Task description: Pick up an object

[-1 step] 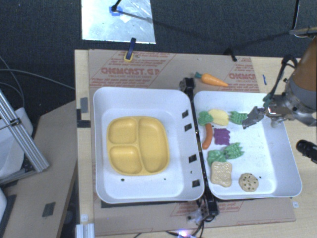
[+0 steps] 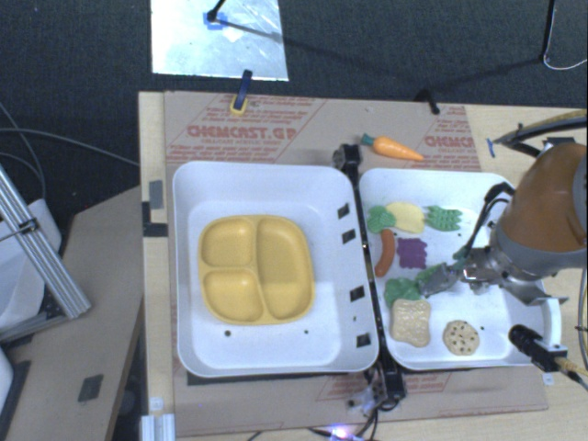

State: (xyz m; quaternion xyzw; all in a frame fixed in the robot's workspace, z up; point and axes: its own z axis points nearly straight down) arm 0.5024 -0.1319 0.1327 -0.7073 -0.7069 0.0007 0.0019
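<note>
From the camera above, the gripper hangs low in the right bin, reaching in from the right. Whether it is open or closed I cannot tell; the tip is a dark blur and nothing sits visibly in it.

Directly under and just left of the tip lies a green veg piece, which I take to be the target. It looks like light moulded plastic, stiff and a bit slick, so it would likely skate if nudged. Its outline is lumpy, with no clear long axis; I'd pinch across its narrowest part.

Just above the tip is a purple piece. Left of that lies a sausage, its long axis running up-down and slightly tilted. Below the tip sit a cracker and a cookie, both flat and harder to grip.
</note>
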